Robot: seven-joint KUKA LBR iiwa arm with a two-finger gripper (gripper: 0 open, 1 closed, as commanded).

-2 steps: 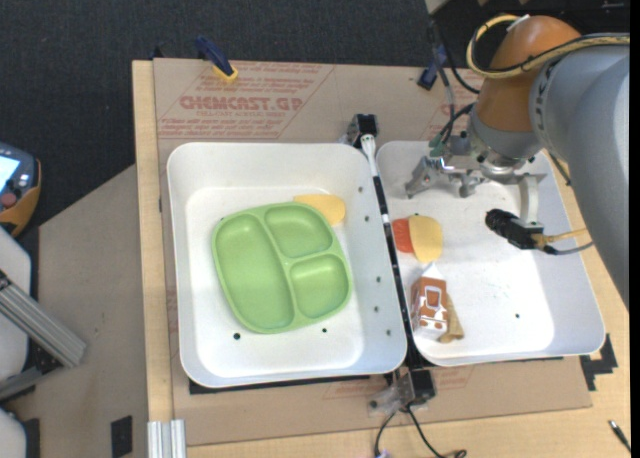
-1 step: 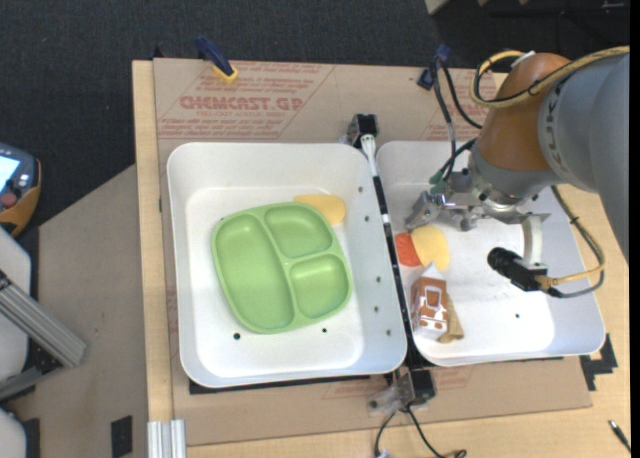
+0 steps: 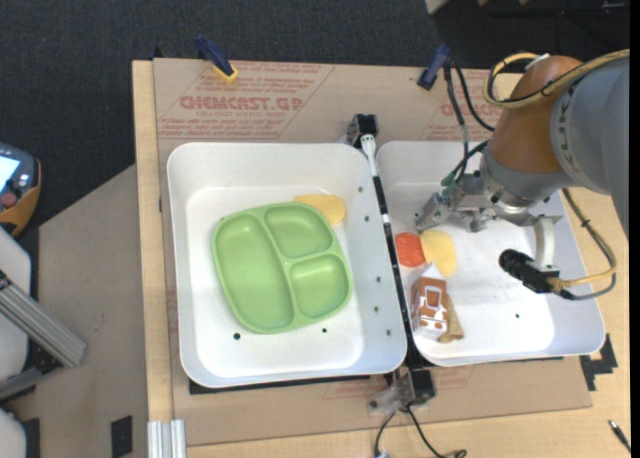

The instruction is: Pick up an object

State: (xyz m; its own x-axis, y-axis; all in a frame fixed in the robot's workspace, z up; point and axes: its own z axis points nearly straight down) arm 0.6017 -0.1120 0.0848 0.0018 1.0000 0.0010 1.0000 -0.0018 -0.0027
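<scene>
brown-and-white packet (image 3: 436,309) is seen nearest the camera, at the near edge of the right bin (image 3: 560,331). all places below are given relative to that packet. just beyond it, an orange-red item (image 3: 408,248) and a pale yellow item (image 3: 440,251) are found, touching each other. well to its left, a green divided tray (image 3: 283,264) is laid flat in the left bin (image 3: 195,196), with another yellow item (image 3: 322,208) at the tray's far edge.

tool (image 3: 462,204) is hung beyond the packet, just past the yellow item, low over the right bin's floor. its state cannot be told: the tips are lost in clutter of cables and metal under the wrist. nothing is seen held in it.

task progress is judged early: no object has been lifted, all items are resting in the bins. closing on one item and raising it are left.

what the orange-red and yellow items are is hard to make out. the arm is cut off at the right frame edge.
</scene>
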